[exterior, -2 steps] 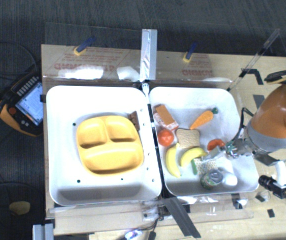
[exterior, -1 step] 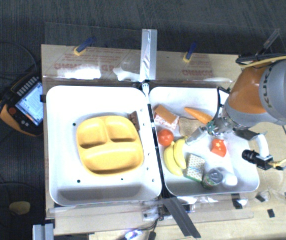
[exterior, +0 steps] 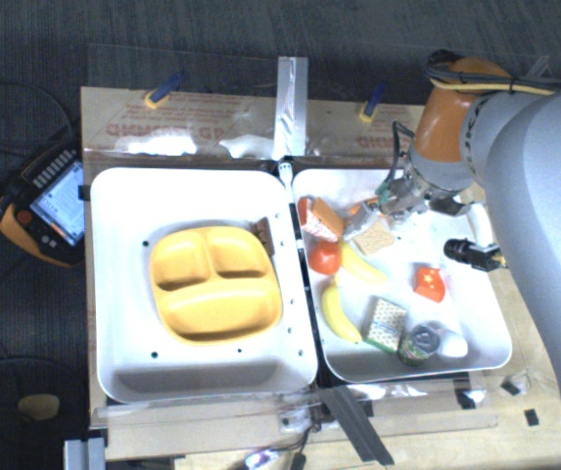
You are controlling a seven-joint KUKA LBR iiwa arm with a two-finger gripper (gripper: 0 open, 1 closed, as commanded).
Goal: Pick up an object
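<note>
My gripper (exterior: 394,201) hangs low over the back of the right bin (exterior: 490,311), below the orange wrist band. Just in front of it lies a tan cracker-like square (exterior: 375,239). Left of that sit an orange-brown block (exterior: 321,220) and a red tomato (exterior: 325,257). A pale yellow piece (exterior: 361,263) and a banana (exterior: 338,313) lie in the bin's middle and front left. A red piece (exterior: 429,282) rests to the right. At the front are a patterned box (exterior: 386,323), a dark can (exterior: 420,344) and a white object (exterior: 452,344).
The left bin (exterior: 114,292) holds a yellow divided tray (exterior: 216,280), with a small brown thing (exterior: 263,233) at the tray's right edge. A metal divider (exterior: 292,106) stands behind the bins. A handheld controller (exterior: 50,204) lies off the bench at left.
</note>
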